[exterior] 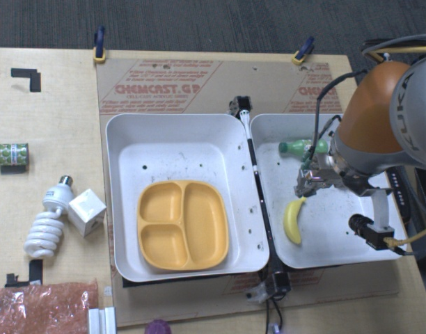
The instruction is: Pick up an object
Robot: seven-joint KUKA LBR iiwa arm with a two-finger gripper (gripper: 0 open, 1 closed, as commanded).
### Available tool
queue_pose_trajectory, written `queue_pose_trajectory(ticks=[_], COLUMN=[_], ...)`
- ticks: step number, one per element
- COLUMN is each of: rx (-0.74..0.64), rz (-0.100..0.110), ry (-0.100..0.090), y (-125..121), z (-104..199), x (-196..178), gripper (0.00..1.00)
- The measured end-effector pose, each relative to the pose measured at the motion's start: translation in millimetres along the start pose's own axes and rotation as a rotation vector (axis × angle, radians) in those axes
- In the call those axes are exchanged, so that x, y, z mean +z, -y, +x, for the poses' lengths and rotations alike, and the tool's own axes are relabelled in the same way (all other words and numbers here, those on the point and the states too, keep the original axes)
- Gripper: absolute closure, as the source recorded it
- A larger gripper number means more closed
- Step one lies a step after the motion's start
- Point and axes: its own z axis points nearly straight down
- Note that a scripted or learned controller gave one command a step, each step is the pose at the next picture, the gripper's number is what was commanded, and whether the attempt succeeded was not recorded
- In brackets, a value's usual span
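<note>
The claw (309,184) hung low in the right bin (338,245), just above the top end of the banana (292,223), which lay on the bin floor at about five o'clock from the picture's centre. Nothing sat between its fingers, and whether they were spread or pressed together I could not tell, the metal there being too small and cluttered to read. By my judgement the pick was barely begun: the arm (380,117) had reached the bin, but no object had been gripped or lifted, so the closing and the raising were both left to do.

One banana and one green bottle (300,147) lay in the right bin, the bottle on its side at about twelve o'clock from the banana and partly hidden behind the wrist. The left bin (122,186) held one yellow divided plate (183,225) with three compartments (all of them bare). Out on the tabletop (46,117), toward nine o'clock, were one spiral light bulb (47,223), one small white box (87,211) touching it, and one green can (12,155) well apart from both.
</note>
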Motion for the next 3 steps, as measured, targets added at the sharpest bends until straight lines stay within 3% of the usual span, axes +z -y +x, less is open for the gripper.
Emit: queue_pose_trajectory(ticks=[1,2,3], rx=[0.001,0.001,0.003], rz=[0.001,0.002,0.003], ry=[0.001,0.001,-0.001], y=[-43.9,-43.9,-14.1], z=[-49.9,-49.8,-48.9], x=[42.2,42.2,100.4], gripper=[1.0,0.0,0.0])
